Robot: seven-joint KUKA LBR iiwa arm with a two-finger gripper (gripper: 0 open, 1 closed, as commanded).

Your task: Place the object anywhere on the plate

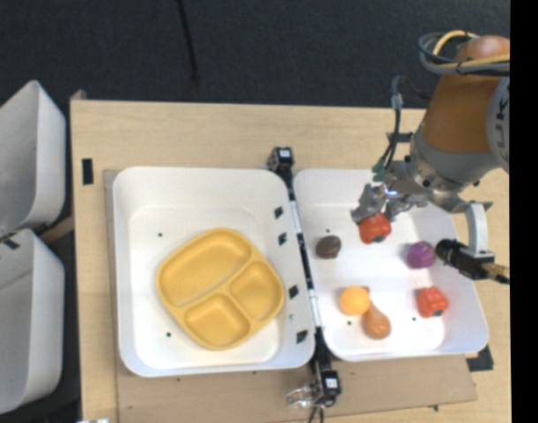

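A yellow plate (219, 286) with three compartments lies in the left bin (128, 236). My gripper (374, 213) is over the back part of the right bin (339, 188). A small red, tomato-like object (375, 229) sits right at the gripper's tip, partly covered by it. The view does not show whether the red object is gripped or resting on the bin floor. The plate has nothing on it.
The right bin also holds a brown lump (328, 247), a purple piece (419, 255), a red pepper-like piece (432, 301), an orange ball (355, 300) and an orange-brown pear shape (377, 323). A raised divider (297, 236) separates the bins.
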